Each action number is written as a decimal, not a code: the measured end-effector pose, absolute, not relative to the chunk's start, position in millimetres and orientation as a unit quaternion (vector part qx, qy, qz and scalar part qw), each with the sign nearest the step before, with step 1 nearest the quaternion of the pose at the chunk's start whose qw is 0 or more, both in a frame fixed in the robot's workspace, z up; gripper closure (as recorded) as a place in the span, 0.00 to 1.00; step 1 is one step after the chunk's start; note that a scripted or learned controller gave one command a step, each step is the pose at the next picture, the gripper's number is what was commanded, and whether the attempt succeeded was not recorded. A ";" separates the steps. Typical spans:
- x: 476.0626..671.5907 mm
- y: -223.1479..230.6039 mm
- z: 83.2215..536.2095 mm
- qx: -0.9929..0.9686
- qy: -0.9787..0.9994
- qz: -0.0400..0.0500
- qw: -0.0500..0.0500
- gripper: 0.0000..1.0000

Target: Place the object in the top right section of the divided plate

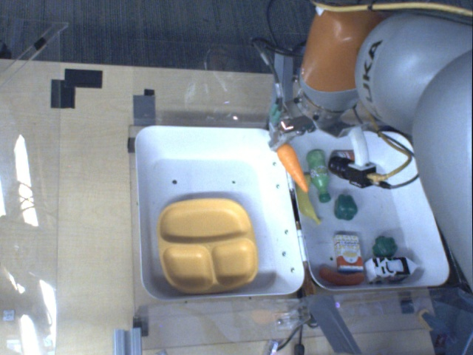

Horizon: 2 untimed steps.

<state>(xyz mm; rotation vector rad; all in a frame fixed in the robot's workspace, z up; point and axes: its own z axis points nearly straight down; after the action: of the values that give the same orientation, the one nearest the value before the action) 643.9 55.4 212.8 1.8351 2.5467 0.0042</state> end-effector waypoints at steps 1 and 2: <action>618.6 24.6 274.9 0.666 0.746 0.002 0.002 1.00; 663.1 13.7 287.9 0.742 0.671 0.002 0.002 1.00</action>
<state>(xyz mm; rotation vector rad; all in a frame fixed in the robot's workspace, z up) 663.1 13.7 287.9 2.3273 2.1046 0.0057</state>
